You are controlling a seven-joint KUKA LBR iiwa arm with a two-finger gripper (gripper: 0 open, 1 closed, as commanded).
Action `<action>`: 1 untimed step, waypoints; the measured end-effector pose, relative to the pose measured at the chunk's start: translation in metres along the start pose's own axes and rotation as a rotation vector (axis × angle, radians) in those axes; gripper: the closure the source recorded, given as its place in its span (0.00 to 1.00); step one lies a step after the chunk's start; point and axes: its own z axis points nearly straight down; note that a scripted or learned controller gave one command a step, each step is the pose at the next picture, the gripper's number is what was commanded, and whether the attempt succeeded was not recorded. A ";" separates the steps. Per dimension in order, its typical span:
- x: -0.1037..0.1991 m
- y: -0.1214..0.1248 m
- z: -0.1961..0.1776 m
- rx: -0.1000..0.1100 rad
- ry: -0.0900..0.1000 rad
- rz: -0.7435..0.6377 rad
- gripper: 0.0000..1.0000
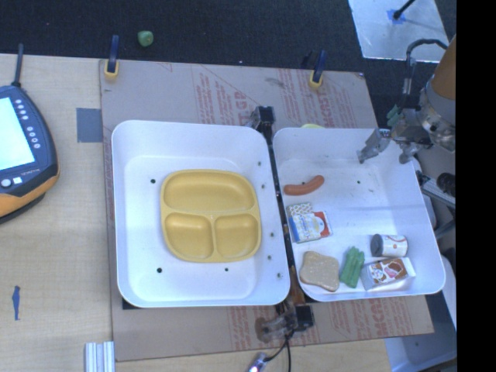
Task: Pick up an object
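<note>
A: Where's the gripper (pixel 385 147)?
B: Over the far right corner of the right bin (pixel 403 281), reaching in from the right. Only the wrist end of the arm (pixel 443 80) shows, at the frame's right edge, and it leans toward the left

A: Are the fingers spread?
B: Yes, two grey fingers (pixel 370 148) stand apart, with bare white bin floor between them. Nothing is held, and I can't tell whether the tips touch the floor

A: What lies in that bin?
B: A sausage (pixel 304 185) at the left side, long axis running left to right, its right end tipped slightly far. Nearer is a small printed packet (pixel 308 223), then a slice of bread (pixel 319 270) at the near left. Just right of the bread is a green piece (pixel 353 266), long axis near to far. A small can (pixel 388 246) lies on its side, and a red and white carton (pixel 387 273) sits by the near right wall. All are well apart from the gripper

A: And the left bin (pixel 132 208)?
B: A yellow divided plate (pixel 210 215) in its middle
</note>
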 end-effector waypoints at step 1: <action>0.059 0.038 0.018 -0.001 -0.002 -0.002 0.00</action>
